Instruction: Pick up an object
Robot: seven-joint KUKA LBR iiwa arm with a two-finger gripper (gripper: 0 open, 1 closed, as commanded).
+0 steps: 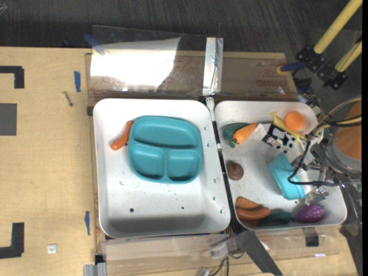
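From the overhead camera, I see the arm (345, 148) reaching in over the right bin (253, 160), its pincer (307, 180) low beside a light-blue object (284, 180); I cannot tell how far it is parted or whether it grips anything. Nearby lie purple grapes (309, 213), a carrot (246, 132) and an orange ball (295, 120). The left bin (155, 209) holds 1 teal divided tray (165, 148).

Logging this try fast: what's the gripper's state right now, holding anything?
Gripper: over the right bin, beside the light blue object; cannot be told whether it holds anything.
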